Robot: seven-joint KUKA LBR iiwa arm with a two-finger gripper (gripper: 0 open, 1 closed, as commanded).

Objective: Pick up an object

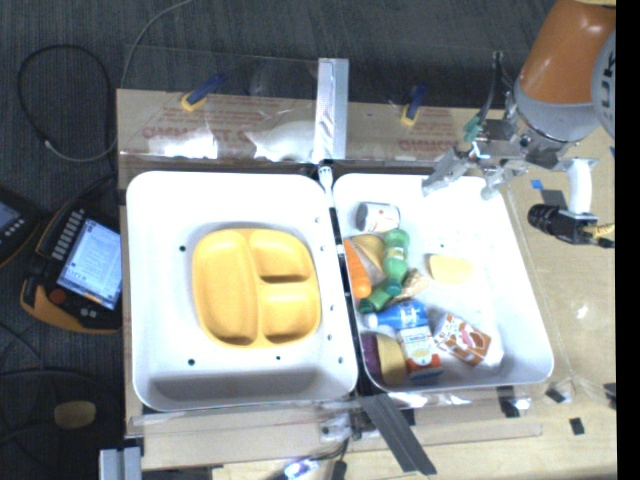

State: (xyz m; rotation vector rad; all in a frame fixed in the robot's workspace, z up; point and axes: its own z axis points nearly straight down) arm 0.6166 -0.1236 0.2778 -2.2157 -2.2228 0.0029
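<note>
Nearest the camera, at the six o'clock rim of the right bin (520, 298), lie a small red-and-white carton (466, 340) and a blue-labelled packet (405, 318). Above the bin's twelve o'clock edge hangs the claw (468, 174), its two pale fingers (441, 175) spread apart with nothing between them, carried by the grey arm (565, 58) with its orange band coming in from three o'clock.

Moving outward from the claw: a grey-and-white can (376, 214) lies toward its eight o'clock, and a pale yellow block (449, 268) sits by itself at about six o'clock (probably the easiest target, since bare bin floor surrounds it). A crowded heap begins toward seven o'clock, with a green bottle (396, 255), an orange carrot-like piece (357, 273) and the packets. The bottle's long axis runs twelve to six.

Farther out, at nine o'clock, the left bin (160, 348) holds a yellow divided tray (257, 286). Both bins rest on the counter (590, 308).
</note>
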